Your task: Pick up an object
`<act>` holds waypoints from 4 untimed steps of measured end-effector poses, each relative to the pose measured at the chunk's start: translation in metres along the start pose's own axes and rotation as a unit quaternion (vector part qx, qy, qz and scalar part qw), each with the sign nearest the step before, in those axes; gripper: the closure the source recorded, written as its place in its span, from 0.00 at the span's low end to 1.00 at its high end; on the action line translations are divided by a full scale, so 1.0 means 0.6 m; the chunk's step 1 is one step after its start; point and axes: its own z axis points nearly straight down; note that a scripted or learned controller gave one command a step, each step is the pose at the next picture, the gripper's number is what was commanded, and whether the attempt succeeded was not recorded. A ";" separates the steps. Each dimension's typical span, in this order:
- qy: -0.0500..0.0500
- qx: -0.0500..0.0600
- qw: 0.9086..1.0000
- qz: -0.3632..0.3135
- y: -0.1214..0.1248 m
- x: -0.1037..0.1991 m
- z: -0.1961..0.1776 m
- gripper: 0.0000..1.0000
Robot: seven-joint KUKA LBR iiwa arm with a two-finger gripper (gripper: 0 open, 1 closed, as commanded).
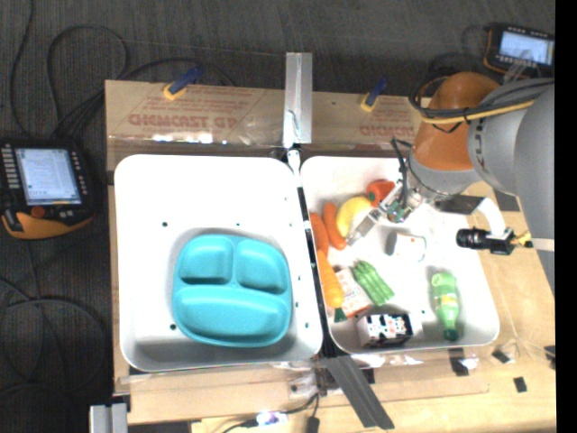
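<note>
The hand (377, 221) hangs low in the right bin (478, 282), near its upper middle. Two pale fingers (360, 227) angle down to the left with a gap between them and nothing caught there, so it is released. One tip reaches just beside the yellow lemon (352, 212), which looks like the nearest thing to pick.

The lemon lies near the bin's left wall, with an orange carrot (321, 233) close on its left and a red pepper (380, 190) just above and to the right. It is probably a hollow plastic toy: light, stiff and smooth, so it may roll or squirt out if pinched off-centre. The fingers should straddle its short width at the middle, though the carrot leaves little room on that side.

Further down lie a green vegetable (371, 281), a green bottle (444, 303) near the lower right corner and a small dark box (386, 327) by the front wall. The bottle lies apart from the others and is round; taking it across the body would be surest.

The left bin (144, 188) holds a blue divided tray (233, 289).
</note>
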 end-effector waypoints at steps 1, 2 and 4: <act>-0.007 -0.008 1.000 0.000 0.008 -0.003 -0.014 1.00; -0.006 -0.009 0.998 -0.061 -0.044 -0.053 -0.074 1.00; -0.004 -0.009 0.996 0.089 -0.025 -0.086 -0.172 0.00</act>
